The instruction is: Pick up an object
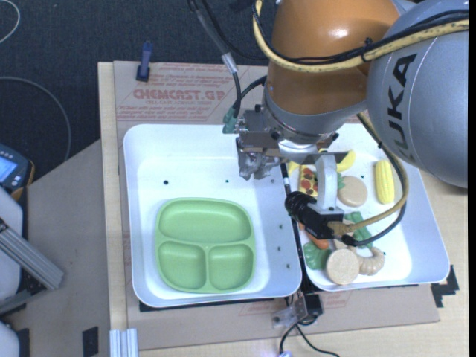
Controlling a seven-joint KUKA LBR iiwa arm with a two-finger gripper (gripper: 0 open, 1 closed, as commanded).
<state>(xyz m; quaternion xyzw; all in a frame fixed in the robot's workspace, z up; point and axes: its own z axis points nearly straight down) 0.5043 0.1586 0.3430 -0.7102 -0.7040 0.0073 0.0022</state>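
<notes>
My gripper (pixel 253 166) hangs over the far right corner of the left bin (pixel 141 199), close to the wall between the two bins, with no object seen in it. A green divided plate (pixel 204 244) lies in the near half of that bin, apart from the gripper. The right bin (pixel 428 233) holds several toy foods: a yellow corn cob (pixel 384 181), a round beige piece (pixel 352 193), a tan disc (pixel 343 266), a yellow banana (pixel 344 160) and a green piece (pixel 312 256). The arm hides part of this bin.
A brown board (pixel 178 88) with red lettering lies under the bins, and a blue clip (pixel 143 62) sits on its far left corner. Bare white floor shows in the left bin's far half (pixel 186 166). Cables run near the bench's front edge (pixel 301 311).
</notes>
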